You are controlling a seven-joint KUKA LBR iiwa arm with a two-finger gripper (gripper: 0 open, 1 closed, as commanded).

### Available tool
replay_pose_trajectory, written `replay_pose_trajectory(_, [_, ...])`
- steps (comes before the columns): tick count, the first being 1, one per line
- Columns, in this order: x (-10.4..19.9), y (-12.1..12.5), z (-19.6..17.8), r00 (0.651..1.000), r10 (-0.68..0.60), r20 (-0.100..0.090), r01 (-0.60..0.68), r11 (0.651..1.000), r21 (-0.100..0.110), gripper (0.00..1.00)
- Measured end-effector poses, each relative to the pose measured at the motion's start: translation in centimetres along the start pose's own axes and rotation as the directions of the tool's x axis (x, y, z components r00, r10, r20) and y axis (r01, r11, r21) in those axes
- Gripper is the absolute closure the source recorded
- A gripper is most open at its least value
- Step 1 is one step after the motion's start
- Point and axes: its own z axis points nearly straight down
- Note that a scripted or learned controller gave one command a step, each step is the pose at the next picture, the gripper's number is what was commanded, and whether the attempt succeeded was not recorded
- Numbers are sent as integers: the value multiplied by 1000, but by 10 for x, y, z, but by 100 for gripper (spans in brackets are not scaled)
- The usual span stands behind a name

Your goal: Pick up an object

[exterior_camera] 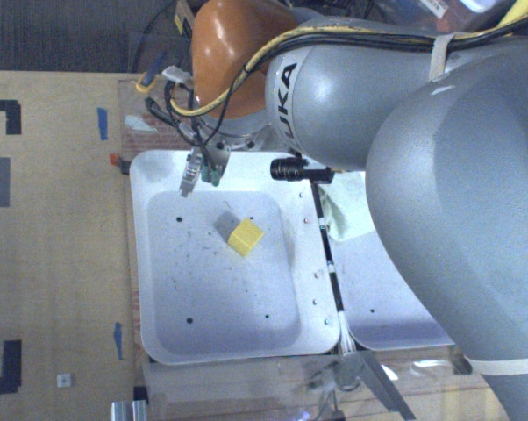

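Wooden bench [53, 235] with blue tape marks fills the left of the frame and carries two white bins. On the left bin's [159, 323] floor, near its centre, lies a small yellow block [246, 237], tilted, with a grey shadow beside it. Above it, at the bin's upper edge, hangs the gripper [201, 172]; its fingers stand slightly spread, pinching nothing. Pale green cloth [345, 213] lies in the right bin [387, 323], partly under the arm [439, 147].
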Motion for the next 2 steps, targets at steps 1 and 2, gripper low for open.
replay_pose_trajectory(1, [-2, 1, -13, 1000, -1, 7, 1, 1000, -6, 100])
replay_pose_trajectory(2, [7, -25, -52, 992, 128, 1, -128, 992, 0, 100])
